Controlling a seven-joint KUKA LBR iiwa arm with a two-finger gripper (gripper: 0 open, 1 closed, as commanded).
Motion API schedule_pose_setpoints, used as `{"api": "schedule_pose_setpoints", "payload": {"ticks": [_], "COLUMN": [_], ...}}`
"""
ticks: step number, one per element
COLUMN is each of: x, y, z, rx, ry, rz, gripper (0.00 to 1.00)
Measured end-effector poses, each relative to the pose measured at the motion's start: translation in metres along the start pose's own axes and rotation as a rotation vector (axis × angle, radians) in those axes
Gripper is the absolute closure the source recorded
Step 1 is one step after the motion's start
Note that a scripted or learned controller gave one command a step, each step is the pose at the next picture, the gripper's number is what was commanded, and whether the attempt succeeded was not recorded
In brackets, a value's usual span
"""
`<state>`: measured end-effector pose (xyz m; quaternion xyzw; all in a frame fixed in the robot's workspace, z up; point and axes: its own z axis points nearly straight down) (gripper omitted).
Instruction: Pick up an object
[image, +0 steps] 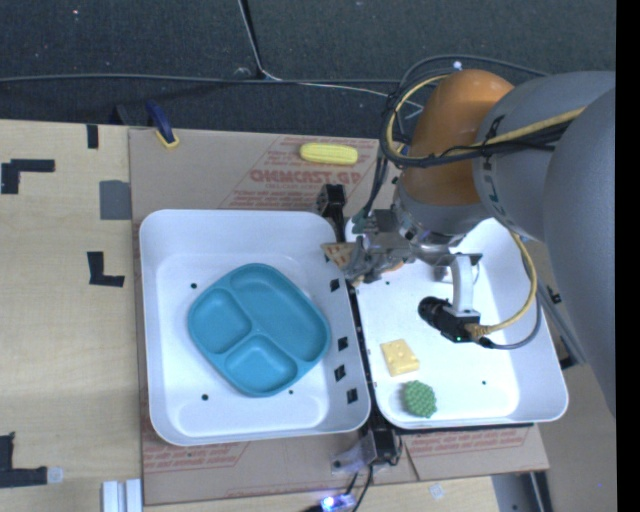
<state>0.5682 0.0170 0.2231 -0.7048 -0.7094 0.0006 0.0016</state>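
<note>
The gripper (368, 255) is down at the far left corner of the right bin (500, 395); from here I can't tell what it's doing. Nothing lifted yet. The pale yellow block (400, 356) and knobbly green lump (420, 398) lie near the front; a smooth blue divided tray (258, 328) fills the left bin (165, 330).

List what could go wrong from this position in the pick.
1. The gripper sits over the ridge where the left bin meets the right bin, so a descent here may strike the rims.
2. The yellow block and green bumpy piece lie close together near the right bin's front, so a grasp on one might nudge the other.
3. The yellow cable loops low over the right bin and may snag.
</note>
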Motion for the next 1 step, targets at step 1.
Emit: {"api": "schedule_pose_setpoints", "payload": {"ticks": [1], "x": [0.0532], "y": [0.0138], "z": [0.0108], "rx": [-0.001], "ry": [-0.001], "rz": [0.000], "gripper": [1.00]}}
